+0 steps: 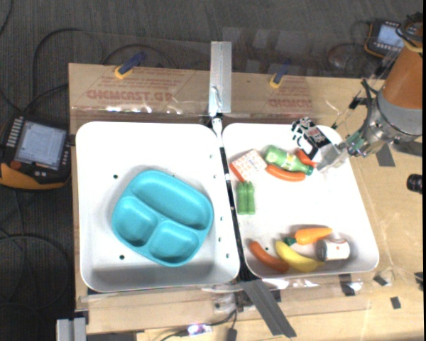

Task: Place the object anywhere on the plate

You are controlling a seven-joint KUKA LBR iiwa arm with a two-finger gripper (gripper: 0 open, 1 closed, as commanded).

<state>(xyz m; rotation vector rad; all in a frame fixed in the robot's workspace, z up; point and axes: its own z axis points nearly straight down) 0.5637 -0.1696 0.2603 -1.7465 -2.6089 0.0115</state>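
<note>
Left bin (99, 162): white, shallow, with rounded corners. It holds one item, the plate (163, 217). The plate is turquoise, smooth like plastic, a rounded rectangle set at a slant, with three moulded compartments. It sits around the bin's middle, nearer the right wall.

Right bin (305, 204): same type, touching the left bin along their shared wall. It holds eight loose items in two groups.

Far group:
- small flat card (248, 163), white with red print, near the far left corner
- green bottle-shaped piece (282, 156), glossy, just right of the card
- orange-red carrot-shaped piece (287, 174), smooth and tapered, against the bottle's near side

Left wall:
- green ridged block (246, 197), short, lying just beside the wall at mid-length

Near group, along the near edge:
- red-orange sausage shape (264, 254), curved, leftmost
- yellow banana (297, 256), curved, touching the sausage's right end
- orange carrot (312, 234), lying across the far side of the banana
- small white can (335, 249) with a red end, on its side, towards the near right corner

Gripper (326, 159): over the far right part of the right bin, just right of the bottle and the carrot-shaped piece. I cannot tell whether it is spread or closed, and nothing is seen in its grasp. The arm (401, 98) enters over the bench (383, 212).

Task object: I cannot tell which item it is. All the candidates lie in the right bin, well apart from the plate.
</note>
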